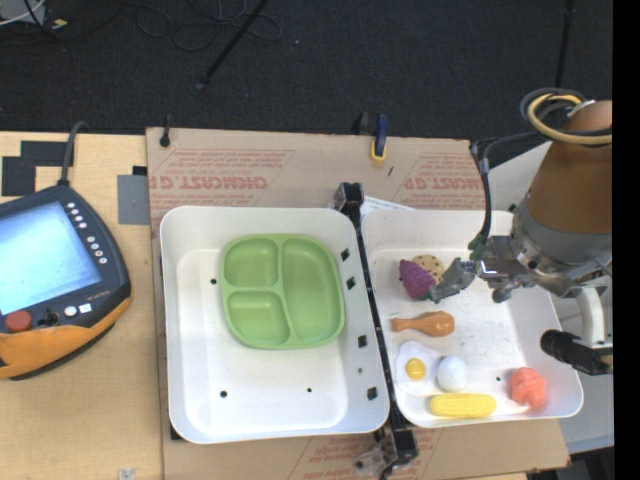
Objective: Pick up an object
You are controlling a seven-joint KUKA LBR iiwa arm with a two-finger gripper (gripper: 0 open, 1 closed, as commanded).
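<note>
We've got the pincer (455,280) low in the right bin (560,393), right beside the purple toy (416,278). Can't tell its state, honestly. Drumstick (425,322), egg (428,364) and corn (462,404) sit nearby. Nothing's lifted yet, so the grab's still to do.

Bare floor in the right bin (490,343) between chicken leg (425,322) and orange toy (527,387).
</note>
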